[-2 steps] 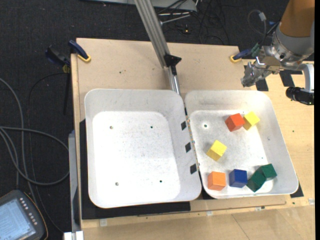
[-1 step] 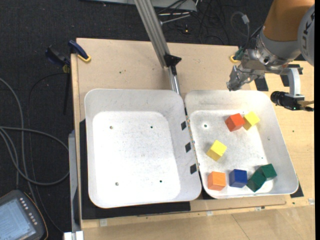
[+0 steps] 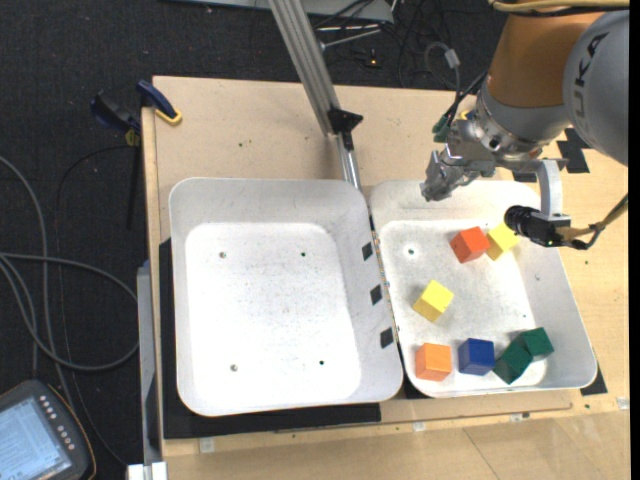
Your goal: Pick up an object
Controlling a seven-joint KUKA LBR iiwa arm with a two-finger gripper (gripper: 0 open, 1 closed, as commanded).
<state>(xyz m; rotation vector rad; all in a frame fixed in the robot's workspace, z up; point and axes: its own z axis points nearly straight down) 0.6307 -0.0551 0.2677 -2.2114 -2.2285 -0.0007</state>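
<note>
The right bin [image 3: 560, 298] holds several blocks: an orange-red one [image 3: 467, 244] beside a small yellow one [image 3: 501, 240] near the back, a larger yellow one [image 3: 433, 300] in the middle, and an orange one [image 3: 433, 360], a blue one [image 3: 477, 356] and two green ones [image 3: 524, 353] along the front wall. My gripper [image 3: 441, 183] hangs above the bin's back left corner, up and left of the orange-red block, with nothing seen in it.
The left bin [image 3: 190, 268] lies beside the right one. A metal pole [image 3: 310, 68] slants down to the gap between the bins. A clamp [image 3: 150, 103] sits at the bench's far left corner. Cables trail on the floor at left.
</note>
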